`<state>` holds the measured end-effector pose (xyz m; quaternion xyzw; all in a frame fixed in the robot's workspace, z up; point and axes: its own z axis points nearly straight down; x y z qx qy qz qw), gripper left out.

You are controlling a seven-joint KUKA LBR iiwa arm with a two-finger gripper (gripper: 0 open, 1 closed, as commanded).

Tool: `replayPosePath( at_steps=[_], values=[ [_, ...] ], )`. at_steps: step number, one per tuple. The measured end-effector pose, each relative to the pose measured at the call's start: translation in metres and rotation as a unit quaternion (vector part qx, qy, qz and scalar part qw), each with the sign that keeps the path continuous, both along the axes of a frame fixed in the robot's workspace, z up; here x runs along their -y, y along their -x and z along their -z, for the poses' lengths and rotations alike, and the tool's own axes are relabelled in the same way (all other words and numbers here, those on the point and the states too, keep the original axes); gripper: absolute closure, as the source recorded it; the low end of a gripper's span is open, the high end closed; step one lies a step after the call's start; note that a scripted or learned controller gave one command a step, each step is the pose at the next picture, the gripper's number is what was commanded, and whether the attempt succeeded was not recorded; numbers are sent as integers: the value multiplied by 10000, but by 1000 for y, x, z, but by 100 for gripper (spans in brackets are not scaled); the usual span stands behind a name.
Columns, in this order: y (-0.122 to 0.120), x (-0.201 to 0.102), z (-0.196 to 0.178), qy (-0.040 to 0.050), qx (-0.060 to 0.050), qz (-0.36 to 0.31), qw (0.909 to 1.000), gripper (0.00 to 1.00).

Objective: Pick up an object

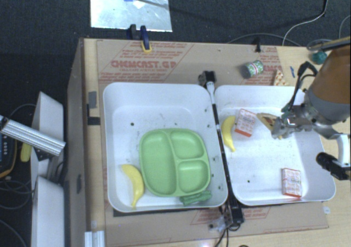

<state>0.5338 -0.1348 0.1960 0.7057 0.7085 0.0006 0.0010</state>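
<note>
The grey metal robot arm (329, 106) wears a broad orange band (334, 78), with a black cable (299, 84) alongside.

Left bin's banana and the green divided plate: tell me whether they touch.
Touching. The camera view shows the banana lying against the lower left rim of the green divided plate, with no white bin floor visible between them.

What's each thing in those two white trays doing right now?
Green plate: flat, left bin.
Banana: beside plate's left edge.
Second banana: right bin, against the divider.
Small box: lying beside that banana.
Second box: lying near right bin's front.
Claw: low over right bin.
</note>
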Motion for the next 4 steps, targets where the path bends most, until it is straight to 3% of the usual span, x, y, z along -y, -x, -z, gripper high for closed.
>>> replayPosePath(
  at_steps=[1, 2, 3, 4],
  values=[
    [-22, 29, 8, 2, -2, 10, 10000, 100],
    [-18, 60, -5, 5, 1, 8, 10000, 100],
    [-18, 59, -5, 4, -1, 4, 10000, 0],
    [-40, -7, 17, -7, -2, -5, 10000, 0]
  ],
)
